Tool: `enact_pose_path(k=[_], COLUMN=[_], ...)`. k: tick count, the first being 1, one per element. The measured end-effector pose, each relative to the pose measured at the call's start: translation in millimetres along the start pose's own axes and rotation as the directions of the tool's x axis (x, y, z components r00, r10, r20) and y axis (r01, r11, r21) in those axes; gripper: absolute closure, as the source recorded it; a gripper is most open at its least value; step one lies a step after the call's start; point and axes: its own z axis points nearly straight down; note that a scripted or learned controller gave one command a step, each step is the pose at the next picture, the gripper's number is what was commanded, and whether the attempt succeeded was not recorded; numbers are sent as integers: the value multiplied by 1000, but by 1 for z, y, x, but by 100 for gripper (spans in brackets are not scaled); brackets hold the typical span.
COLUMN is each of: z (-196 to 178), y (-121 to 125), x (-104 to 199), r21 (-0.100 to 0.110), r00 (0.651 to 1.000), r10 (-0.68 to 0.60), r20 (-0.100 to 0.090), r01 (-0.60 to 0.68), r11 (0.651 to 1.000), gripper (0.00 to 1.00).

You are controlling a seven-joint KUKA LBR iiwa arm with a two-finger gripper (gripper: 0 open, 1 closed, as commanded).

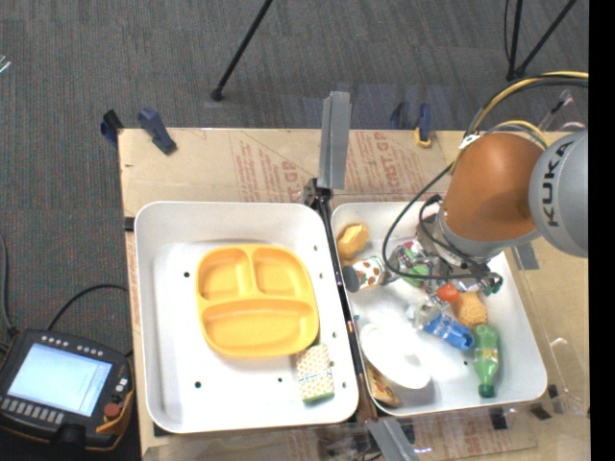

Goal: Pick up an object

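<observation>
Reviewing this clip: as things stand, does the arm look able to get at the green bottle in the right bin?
Probably yes. The green bottle lies on top near the right bin's right wall, nothing covering it, and the gripper hangs close by. The wall and the blue item beside it could crowd the fingers.

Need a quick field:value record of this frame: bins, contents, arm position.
left bin: yellow divided tray; small patterned box at its lower right
right bin: bread roll, white bowl, blue packet, green bottle, orange item, small patterned can
arm: reaches in from the right, over the right bin's upper middle
gripper: low among the clutter; finger state hidden by the wrist
grasp: none visible
</observation>
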Motion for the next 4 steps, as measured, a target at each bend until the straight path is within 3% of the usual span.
enact_pose_path(k=[1,2,4], z=[5,4,6], y=[-37,-10,-22], x=[56,-53,83], r21=[-25,-27,-26], r00=[998,996,981], r10=[-66,92,196], r20=[5,4,-4], r01=[66,-91,-196], r11=[998,995,980], gripper=[0,0,0])
